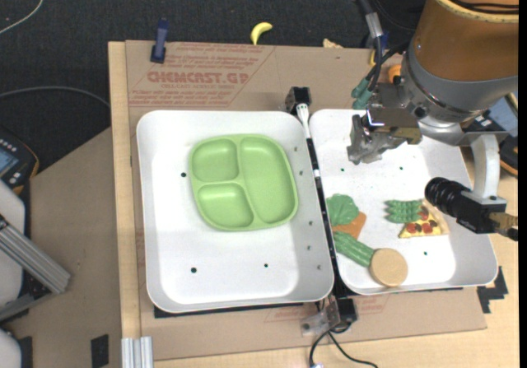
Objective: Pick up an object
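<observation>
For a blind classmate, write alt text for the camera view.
A robot gripper hangs over the right white bin, above toy foods: carrot, pizza slice, biscuit. The left bin holds a green divided plate.

Arm [469, 20] cut off by top and right edges; black-handled tool's [461, 203] end past right edge.

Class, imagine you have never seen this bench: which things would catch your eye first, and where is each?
The green divided plate in the left bin stands out most. Next comes the big grey and orange arm at upper right, its gripper hanging over the right bin. Small toy foods cluster at that bin's near end.
</observation>
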`<state>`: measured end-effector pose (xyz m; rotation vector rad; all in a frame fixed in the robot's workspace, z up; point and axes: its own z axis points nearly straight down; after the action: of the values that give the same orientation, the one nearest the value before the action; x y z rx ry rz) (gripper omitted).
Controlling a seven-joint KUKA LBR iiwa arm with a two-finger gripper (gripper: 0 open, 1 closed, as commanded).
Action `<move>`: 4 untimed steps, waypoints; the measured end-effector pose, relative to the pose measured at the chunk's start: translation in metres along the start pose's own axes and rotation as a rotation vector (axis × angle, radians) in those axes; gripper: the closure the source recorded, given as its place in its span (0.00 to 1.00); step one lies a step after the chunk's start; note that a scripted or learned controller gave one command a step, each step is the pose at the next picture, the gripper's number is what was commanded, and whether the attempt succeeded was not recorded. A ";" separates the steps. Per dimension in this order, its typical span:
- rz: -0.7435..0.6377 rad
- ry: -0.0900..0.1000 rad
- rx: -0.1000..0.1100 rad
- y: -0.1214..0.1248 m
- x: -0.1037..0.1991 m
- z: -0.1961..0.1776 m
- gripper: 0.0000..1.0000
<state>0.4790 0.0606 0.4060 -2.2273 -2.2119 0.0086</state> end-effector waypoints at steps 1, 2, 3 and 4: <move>-0.016 0.006 -0.015 0.000 0.072 -0.069 1.00; 0.001 -0.003 0.013 -0.002 0.003 0.098 1.00; -0.003 0.002 -0.015 0.002 -0.031 0.022 1.00; -0.010 0.003 -0.002 0.000 -0.001 0.042 1.00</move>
<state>0.4791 0.0595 0.3641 -2.2159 -2.2228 0.0036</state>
